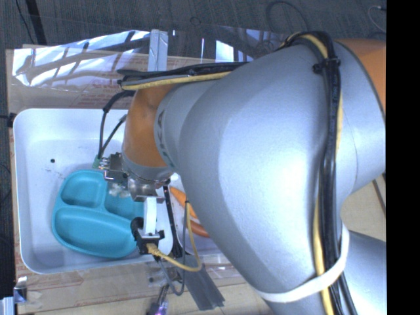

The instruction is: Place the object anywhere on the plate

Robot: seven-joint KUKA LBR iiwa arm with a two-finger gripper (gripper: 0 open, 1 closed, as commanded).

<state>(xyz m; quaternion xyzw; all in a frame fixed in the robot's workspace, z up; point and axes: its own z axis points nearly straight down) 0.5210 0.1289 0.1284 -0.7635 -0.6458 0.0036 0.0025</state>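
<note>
A shallow white bin (39, 136) sits on the wooden bench (65, 94); shiny, perhaps plastic, sheeting (59, 54) lies behind it.

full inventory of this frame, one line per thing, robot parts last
divided plate: 1, turquoise, in the white bin, towards its near left corner
orange thing: 1, orange, just right of the plate, mostly hidden under the arm; cannot tell what it is
white bin: 1, white, on the left part of the bench
bench: 1, pale brown, under the bin
arm: 1, grey with an orange band, reaching in from the right over the bin
tool: 1, grey metal, over the plate's right edge
</note>
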